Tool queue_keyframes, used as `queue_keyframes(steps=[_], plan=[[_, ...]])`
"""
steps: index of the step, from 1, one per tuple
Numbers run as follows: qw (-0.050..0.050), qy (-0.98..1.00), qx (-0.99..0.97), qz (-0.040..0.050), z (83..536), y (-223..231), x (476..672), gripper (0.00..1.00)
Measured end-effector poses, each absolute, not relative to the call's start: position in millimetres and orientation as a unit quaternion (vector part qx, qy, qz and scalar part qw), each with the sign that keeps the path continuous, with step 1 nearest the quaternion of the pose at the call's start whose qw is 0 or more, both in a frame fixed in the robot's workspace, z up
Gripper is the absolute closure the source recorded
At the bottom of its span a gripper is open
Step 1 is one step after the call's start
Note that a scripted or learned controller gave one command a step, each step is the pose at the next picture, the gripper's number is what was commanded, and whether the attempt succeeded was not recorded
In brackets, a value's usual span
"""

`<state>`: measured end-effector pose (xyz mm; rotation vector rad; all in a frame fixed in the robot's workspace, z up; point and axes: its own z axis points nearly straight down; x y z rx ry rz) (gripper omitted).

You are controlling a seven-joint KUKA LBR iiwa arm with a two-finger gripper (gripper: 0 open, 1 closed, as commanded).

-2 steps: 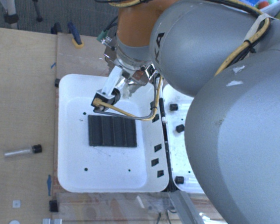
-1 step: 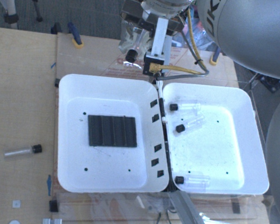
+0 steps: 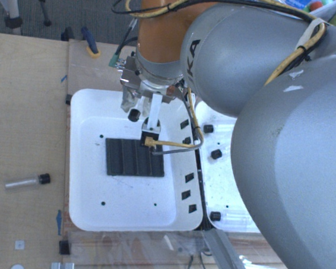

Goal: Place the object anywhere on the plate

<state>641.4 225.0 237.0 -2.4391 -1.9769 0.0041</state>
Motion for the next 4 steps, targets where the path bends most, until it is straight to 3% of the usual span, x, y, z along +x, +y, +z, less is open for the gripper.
queue_keyframes(steps=[1, 2, 3, 4], plan=[[0.001, -0.574, -0.819, 0.0021, 226.9, 224.6, 585.0, 1.0], [0.001, -0.482, -0.876, 0.0029, 252.0, 224.7, 522.3, 1.0], [0.0, -0.617, -0.787, 0.0002, 275.5, 173.7, 547.0, 1.0], [0.001, -0.482, -0.876, 0.003, 278.4, 225.7, 495.4, 1.0]])
